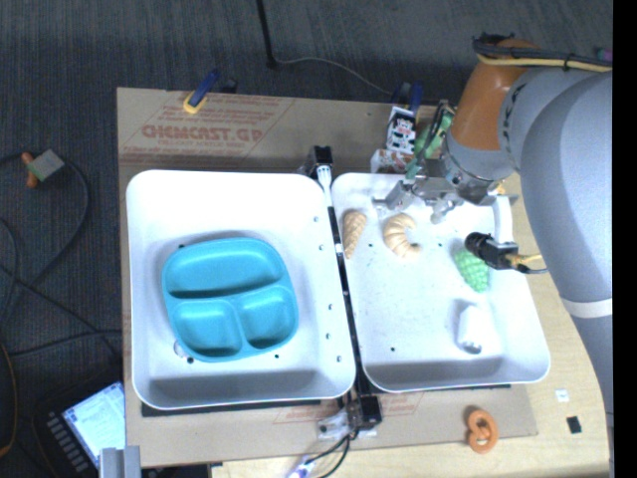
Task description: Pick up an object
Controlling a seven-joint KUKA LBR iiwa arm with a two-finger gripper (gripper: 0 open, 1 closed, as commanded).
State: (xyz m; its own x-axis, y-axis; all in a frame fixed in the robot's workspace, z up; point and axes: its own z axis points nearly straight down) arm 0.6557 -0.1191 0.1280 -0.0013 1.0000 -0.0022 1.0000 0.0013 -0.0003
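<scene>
Two bins sit side by side. The gripper [418,199] hangs over the right bin [438,337], fingers apart, holding nothing, just above a tan bun [401,235].

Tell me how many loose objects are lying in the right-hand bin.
4: a tan pastry by the left wall, a tan ring beside it, a green piece toward the right, a white one nearer front. The arm may hide more.

Blue clamp [202,90] on the surface's [249,132] far edge; orange ring [482,429] on its near right corner; cable [269,38] across the floor [90,28].
</scene>
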